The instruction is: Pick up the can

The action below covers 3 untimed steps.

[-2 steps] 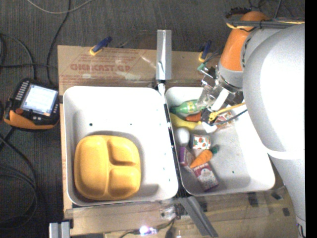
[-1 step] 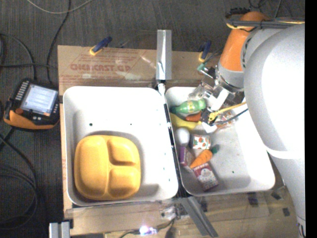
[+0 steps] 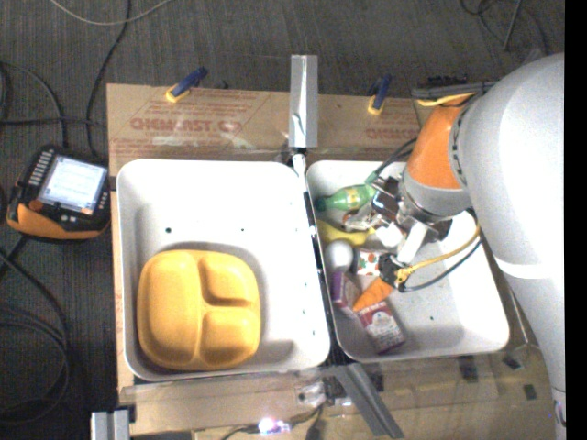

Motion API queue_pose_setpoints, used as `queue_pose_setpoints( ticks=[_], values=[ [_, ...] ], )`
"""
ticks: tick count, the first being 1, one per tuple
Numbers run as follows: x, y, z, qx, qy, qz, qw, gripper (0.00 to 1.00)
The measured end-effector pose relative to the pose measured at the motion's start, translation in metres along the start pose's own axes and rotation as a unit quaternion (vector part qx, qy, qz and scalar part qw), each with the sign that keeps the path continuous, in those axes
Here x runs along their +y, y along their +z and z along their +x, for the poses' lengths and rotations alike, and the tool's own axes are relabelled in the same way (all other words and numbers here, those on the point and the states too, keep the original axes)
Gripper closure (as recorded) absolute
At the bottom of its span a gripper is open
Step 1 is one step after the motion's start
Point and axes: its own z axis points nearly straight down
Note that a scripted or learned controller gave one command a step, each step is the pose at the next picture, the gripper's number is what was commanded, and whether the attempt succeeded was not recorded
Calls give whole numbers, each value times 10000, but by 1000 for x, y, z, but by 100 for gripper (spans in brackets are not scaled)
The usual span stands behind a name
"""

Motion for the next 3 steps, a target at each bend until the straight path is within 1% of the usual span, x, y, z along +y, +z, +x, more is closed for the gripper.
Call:
queue_pose_setpoints(
  ticks=[1,2,3],
  values=[
    [1,19,-59,33,49,-55,10000,0],
    [90,19,-49,40,596,88,9982,0],
    [9,20,-19,24,892,-30,9960,0]
  ],
)
